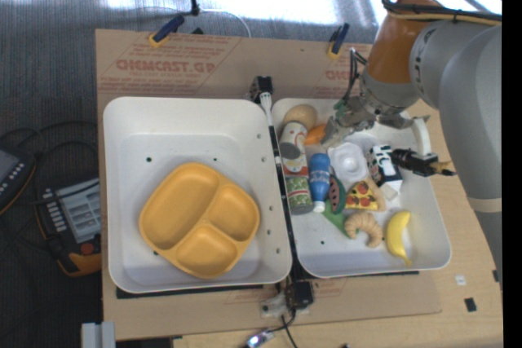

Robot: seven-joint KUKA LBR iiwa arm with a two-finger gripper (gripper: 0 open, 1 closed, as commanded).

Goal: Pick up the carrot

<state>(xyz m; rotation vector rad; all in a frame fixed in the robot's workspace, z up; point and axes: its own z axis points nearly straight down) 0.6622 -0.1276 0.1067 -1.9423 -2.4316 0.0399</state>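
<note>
The carrot shows as a small orange piece in the back part of the right bin, partly hidden between a beige roll and the gripper. My gripper hangs low over the bin's back edge, just right of the carrot and close to it. The grey arm with its orange band comes in from the upper right. Whether the gripper touches the carrot is hidden.
The right bin is crowded: a tin, a blue bottle, a watermelon slice, a pizza slice, a croissant, a banana and a white cup. A yellow divided plate lies in the left bin.
</note>
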